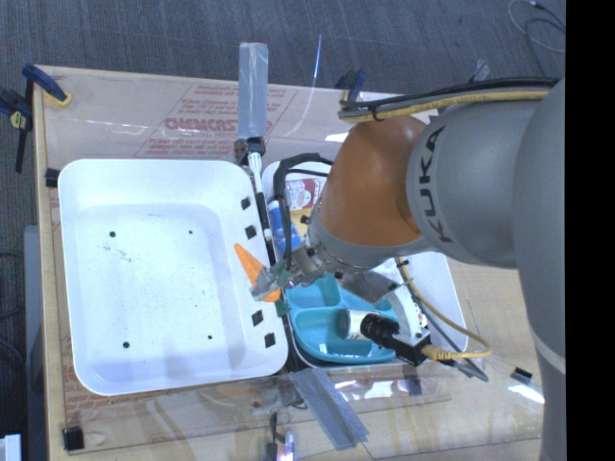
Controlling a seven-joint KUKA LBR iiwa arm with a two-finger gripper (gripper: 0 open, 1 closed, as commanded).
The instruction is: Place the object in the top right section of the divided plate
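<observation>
Orange piece point(252, 262) lies tilted on the inner wall of the other bin point(144, 267), at the seam between the two bins, about midway between the table's point(115, 113) near and far edges. It's outside the plate.

Hand point(285, 275) is just beside the piece, over the seam. We can't tell whether it's released or clenched, or whether it has the piece.

Plate point(322, 339) is blue and divided. It sits in the arm-side bin point(450, 301), toward the table's near edge and close against the seam. The arm point(384, 200) covers its far part, so we see only the near sections.

Farther along the seam we see a blue item point(277, 224). Past it, a red-and-white pack point(300, 192) lies in the arm-side bin's far corner.

A clear tube point(253, 80) runs from the seam toward the table's far edge. A blue clamp point(46, 83) grips the far corner by the other bin.
</observation>
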